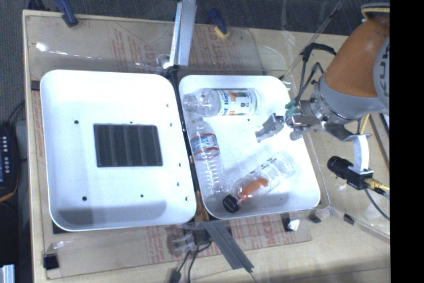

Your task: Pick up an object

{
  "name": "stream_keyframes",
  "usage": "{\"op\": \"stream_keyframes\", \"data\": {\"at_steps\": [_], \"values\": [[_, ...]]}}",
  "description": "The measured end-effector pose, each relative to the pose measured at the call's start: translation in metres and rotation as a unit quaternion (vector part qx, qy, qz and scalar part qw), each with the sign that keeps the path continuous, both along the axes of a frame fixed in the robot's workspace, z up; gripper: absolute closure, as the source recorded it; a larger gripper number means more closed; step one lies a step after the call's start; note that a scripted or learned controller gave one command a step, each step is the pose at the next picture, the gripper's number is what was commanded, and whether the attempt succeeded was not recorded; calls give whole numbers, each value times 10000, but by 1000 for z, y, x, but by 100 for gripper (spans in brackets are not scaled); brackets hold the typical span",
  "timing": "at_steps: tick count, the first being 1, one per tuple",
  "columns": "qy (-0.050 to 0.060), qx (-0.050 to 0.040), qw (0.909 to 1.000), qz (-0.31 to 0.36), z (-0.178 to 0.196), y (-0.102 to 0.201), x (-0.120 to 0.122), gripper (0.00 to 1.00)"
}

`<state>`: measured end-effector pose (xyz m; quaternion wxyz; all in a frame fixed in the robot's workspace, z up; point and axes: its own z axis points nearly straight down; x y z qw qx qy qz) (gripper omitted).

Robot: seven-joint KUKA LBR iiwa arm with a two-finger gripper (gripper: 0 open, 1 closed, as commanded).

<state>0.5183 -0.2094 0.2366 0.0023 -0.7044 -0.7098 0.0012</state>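
Observation:
Three plastic bottles lie in the right bin (301, 199). A clear bottle with a white and blue label (224, 103) lies on its side along the far wall. A second clear water bottle (206, 157) runs along the left wall. The third bottle (260, 182) has a black cap and orange contents and lies slanted near the front. My gripper (267, 128) hangs over the right middle of this bin, above bare floor between the far bottle and the orange one, with nothing visibly in it.
The left bin (59, 109) holds a dark ribbed rectangle (128, 145). A metal bar (182, 30) rises at the back between the bins. Blue clamps (65, 8) sit on the bench's far edge. Cables and a black fitting (346, 169) lie right of the right bin.

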Motion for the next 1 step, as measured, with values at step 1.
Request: {"op": "stream_keyframes", "data": {"at_steps": [1], "values": [[-12,-15,9956,-939,16,8,3,0]]}}
